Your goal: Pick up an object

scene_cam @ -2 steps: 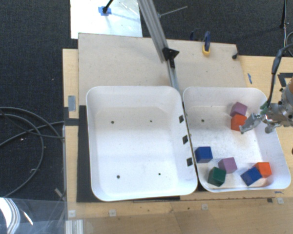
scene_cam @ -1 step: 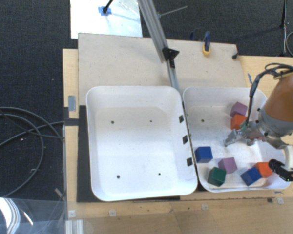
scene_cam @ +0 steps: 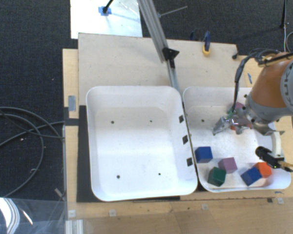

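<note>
Gripper (scene_cam: 223, 126) hangs over the right bin (scene_cam: 201, 104), its state unclear; approach step. Next it must descend onto the blue cube (scene_cam: 203, 154).

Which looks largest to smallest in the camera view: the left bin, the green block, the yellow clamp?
1. left bin, by far the largest.
2. green block.
3. yellow clamp, though it sits farther back, so its place below the block is unsure.

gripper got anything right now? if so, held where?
Cannot tell. The gripper hangs over the right bin, away from the blocks near its front: blue cube, purple cube, green cube. No object shows between its fingers.
</note>
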`<state>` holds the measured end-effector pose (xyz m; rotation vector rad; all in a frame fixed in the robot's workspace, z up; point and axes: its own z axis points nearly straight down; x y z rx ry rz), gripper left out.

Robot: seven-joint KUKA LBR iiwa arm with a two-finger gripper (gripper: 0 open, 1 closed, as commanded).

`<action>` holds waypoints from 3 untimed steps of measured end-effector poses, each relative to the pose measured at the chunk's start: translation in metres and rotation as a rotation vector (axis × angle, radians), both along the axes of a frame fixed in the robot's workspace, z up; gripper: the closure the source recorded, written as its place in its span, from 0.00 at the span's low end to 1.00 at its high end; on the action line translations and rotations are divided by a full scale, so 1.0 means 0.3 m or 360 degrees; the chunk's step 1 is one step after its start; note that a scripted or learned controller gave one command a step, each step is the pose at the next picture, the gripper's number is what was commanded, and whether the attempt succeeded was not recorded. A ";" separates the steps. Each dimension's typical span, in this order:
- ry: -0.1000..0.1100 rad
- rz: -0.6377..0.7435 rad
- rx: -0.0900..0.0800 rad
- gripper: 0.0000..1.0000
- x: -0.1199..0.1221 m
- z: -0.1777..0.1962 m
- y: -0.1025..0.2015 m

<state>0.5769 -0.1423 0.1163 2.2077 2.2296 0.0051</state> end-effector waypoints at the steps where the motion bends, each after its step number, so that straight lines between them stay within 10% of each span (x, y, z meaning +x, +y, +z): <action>1: -0.0004 -0.0004 0.0000 0.00 -0.004 0.190 0.050; 2: 0.0012 -0.0014 -0.0001 0.00 0.082 -0.095 -0.049; 3: -0.0011 -0.0006 -0.0006 0.00 0.220 0.663 -0.148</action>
